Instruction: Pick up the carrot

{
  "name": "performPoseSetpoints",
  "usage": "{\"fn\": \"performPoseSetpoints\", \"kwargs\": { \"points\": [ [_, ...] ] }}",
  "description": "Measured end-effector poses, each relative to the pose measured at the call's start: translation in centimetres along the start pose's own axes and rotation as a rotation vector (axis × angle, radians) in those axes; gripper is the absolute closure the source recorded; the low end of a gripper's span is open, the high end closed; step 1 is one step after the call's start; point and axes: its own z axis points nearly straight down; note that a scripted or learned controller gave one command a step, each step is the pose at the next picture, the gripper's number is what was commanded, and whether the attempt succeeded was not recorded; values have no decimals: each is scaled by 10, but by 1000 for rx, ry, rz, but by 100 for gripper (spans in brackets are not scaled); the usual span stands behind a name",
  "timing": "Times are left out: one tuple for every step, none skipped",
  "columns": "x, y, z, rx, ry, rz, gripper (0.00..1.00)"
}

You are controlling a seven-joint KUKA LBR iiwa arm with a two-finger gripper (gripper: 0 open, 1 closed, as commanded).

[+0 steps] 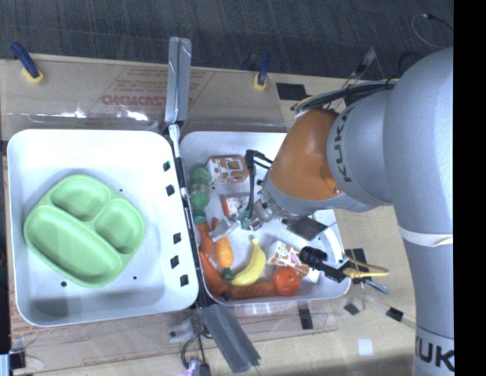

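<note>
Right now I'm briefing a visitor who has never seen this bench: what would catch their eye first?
The big grey arm with its orange band looms over the right bin, which is crowded with toy food, a yellow banana brightest among it. In the left bin lies a pale green divided plate.

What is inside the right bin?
In the right bin: a banana, a carrot, a tomato, small cartons and other toy food. The arm covers the bin's right part, so anything under it is hidden.
</note>
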Motion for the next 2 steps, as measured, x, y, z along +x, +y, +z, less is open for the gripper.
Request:
{"fn": "performPoseSetpoints", "kwargs": {
  "points": [
    [-2,0,-10,0,-4,-4,100],
    [68,19,-150,17,12,-38,100]
  ]
}}
